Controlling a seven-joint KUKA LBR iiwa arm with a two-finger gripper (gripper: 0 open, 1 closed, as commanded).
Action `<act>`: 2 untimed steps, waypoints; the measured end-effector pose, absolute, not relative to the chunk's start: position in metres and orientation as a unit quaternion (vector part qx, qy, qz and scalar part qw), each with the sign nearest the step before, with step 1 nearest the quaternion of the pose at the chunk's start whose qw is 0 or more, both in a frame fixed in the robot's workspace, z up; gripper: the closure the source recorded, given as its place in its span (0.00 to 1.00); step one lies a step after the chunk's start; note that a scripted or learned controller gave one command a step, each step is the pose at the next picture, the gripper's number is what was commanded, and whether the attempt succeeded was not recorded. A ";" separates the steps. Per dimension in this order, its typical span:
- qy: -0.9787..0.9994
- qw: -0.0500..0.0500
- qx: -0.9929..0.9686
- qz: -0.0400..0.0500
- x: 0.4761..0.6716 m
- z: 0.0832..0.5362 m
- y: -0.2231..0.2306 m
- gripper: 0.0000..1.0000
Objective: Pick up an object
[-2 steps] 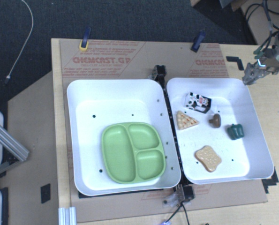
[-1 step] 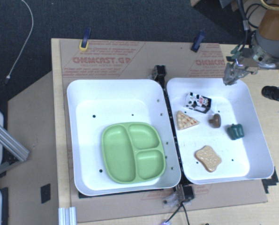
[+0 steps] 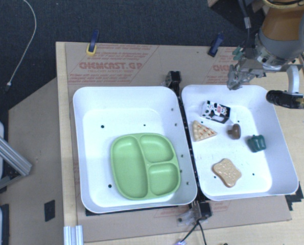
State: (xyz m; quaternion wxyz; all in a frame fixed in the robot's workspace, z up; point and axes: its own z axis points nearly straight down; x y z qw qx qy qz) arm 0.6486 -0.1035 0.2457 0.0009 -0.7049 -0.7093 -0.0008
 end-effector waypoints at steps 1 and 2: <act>-0.709 0.001 -0.705 0.000 0.640 0.251 -0.047 1.00; -0.709 0.002 -0.705 0.000 0.636 0.234 0.009 1.00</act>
